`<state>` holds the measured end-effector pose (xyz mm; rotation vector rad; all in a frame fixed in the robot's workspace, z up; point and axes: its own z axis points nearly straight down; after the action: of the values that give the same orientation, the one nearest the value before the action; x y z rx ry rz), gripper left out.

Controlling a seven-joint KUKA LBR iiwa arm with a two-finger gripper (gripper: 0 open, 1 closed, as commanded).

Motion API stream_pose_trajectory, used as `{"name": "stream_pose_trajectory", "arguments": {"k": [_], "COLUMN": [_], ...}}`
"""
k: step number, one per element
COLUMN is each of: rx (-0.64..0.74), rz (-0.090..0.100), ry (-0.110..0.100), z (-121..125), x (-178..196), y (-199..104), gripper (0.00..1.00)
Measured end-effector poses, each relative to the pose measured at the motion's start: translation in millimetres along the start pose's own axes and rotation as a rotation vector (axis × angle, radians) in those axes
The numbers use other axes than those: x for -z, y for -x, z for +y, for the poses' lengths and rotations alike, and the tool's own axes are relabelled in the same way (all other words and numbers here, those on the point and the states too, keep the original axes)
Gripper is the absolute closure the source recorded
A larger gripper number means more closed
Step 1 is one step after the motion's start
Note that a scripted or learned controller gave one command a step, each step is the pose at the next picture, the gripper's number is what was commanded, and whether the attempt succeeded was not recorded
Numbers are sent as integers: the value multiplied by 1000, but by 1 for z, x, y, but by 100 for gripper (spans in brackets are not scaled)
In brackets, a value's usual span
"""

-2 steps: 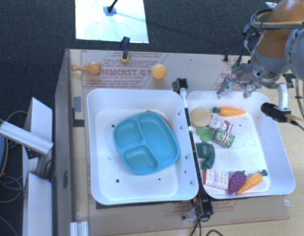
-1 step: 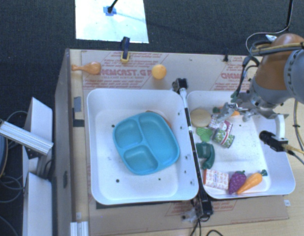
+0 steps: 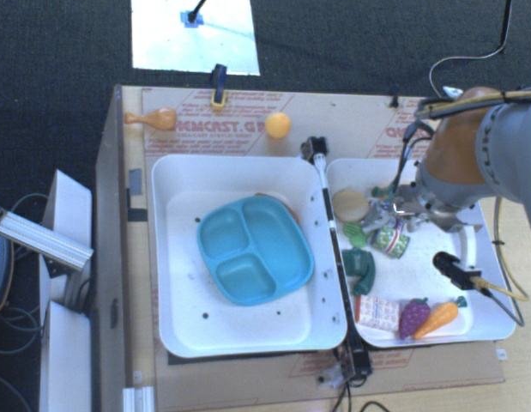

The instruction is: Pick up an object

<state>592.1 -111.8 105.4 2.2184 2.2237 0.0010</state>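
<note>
- The pincer [image 3: 383, 218] hangs low over the near-left part of the right bin [image 3: 419, 280]. It is too blurred against the clutter to tell whether it is spread or pressed together.
- Just below it lies a small can [image 3: 390, 242] with a green and white label, touching or nearly touching the pincer. It seems to lie tilted, its long axis running from upper left to lower right, though the view is poor.
- Crowding the can are a tan disc [image 3: 351, 203] toward the bin's back-left and a green piece [image 3: 361, 269] by the dividing wall.
- Along the front edge lie a red-and-white packet [image 3: 378, 312], purple grapes [image 3: 413, 318] and a carrot [image 3: 439, 316], whose tip points left.
- The bare floor to the can's right gives the most room.
- The left bin [image 3: 184, 230] holds a blue plate [image 3: 252, 249].
- An orange ball [image 3: 278, 124] sits on the surface [image 3: 351, 118] behind the bins.
</note>
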Motion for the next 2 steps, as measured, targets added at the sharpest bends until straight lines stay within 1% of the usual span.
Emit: {"name": "stream_pose_trajectory", "arguments": {"k": [1, 2], "rx": [-1, 0], "rz": [0, 0], "ry": [0, 5], "z": [-11, -9], "x": [-21, -9], "y": [10, 10], "gripper": [0, 100]}}
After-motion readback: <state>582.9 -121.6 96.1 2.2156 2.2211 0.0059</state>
